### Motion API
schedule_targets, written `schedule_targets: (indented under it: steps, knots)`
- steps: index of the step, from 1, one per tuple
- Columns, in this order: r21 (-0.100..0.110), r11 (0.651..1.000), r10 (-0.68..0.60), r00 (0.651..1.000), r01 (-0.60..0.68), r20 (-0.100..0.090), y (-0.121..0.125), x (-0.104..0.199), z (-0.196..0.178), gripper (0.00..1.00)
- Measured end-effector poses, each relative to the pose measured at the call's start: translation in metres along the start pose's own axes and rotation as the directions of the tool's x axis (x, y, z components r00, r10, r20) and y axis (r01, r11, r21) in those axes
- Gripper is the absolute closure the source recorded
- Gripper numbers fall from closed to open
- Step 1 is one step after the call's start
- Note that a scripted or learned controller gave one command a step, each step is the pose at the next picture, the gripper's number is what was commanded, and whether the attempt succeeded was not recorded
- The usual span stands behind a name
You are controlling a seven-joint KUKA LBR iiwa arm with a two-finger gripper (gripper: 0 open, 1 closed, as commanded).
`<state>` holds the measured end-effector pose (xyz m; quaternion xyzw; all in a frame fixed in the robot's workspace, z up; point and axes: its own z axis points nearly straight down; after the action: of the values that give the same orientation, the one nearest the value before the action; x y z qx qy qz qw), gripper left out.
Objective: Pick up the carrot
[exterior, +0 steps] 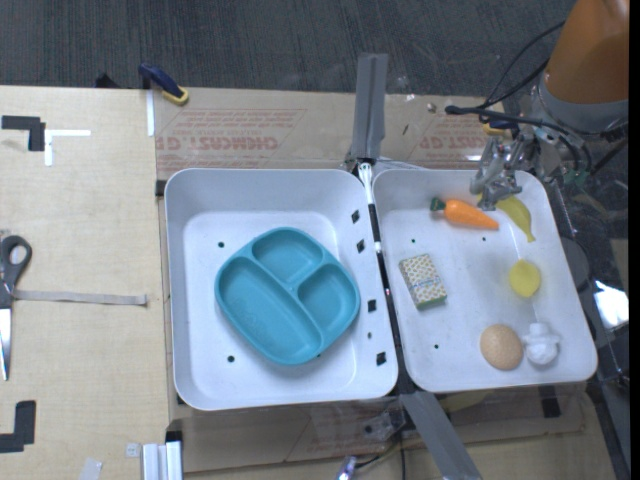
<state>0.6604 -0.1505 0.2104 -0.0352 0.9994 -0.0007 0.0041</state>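
Fingers [494, 190]: you cannot tell their state; they hover just beside the carrot [468, 214], whose long axis runs left-right, slightly below-left.

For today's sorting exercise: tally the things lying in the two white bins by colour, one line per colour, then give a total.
Orange: 1, carrot
Yellow: 2, banana, lemon
Blue: 1, plate
Tan: 1, egg
White: 1, small object
Green-beige: 1, box
Total: 7

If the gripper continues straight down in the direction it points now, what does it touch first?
Most likely the carrot: the gripper hangs over its right end in the right bin. The banana lies close beside, and height is hard to judge from this slanted view.
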Motion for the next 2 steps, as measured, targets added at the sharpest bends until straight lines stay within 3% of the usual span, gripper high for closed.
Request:
schedule_targets:
  steps: [1,2]
  knots:
    - [0.000,1.000,0.000,1.000,0.000,-0.001,0.000,0.000,0.000,0.00]
    - [0.000,0.990,0.141,0.990,-0.141,-0.002,-0.017,0.005,0.117,0.00]
